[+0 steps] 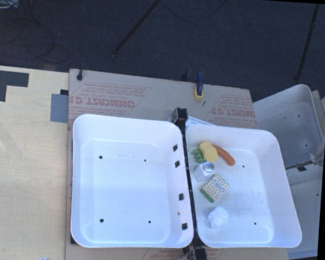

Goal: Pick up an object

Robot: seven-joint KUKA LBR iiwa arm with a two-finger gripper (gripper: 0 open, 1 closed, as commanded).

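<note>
Six small objects lie in the right-hand bin (272,163) as I see it from the overhead camera, all grouped toward its left wall. At the top of the group, a yellow lumpy piece (208,151) touches an orange elongated piece (226,156) on its right, with a small green item (196,155) just beside it on the left. Below these sits a small silvery round cup (207,168). Next down is a green-edged block with a pale patterned face (215,187), lying tilted. A white crumpled object (218,217) rests near the bin's front, apart from the rest.

The left-hand bin (88,149) adjoins the right one, with black clips (181,196) along the shared edge. Both bins stand on a cardboard sheet (126,98), which a blue-and-yellow clamp (199,86) grips at its far edge.

I cannot tell how the jaws stand.
</note>
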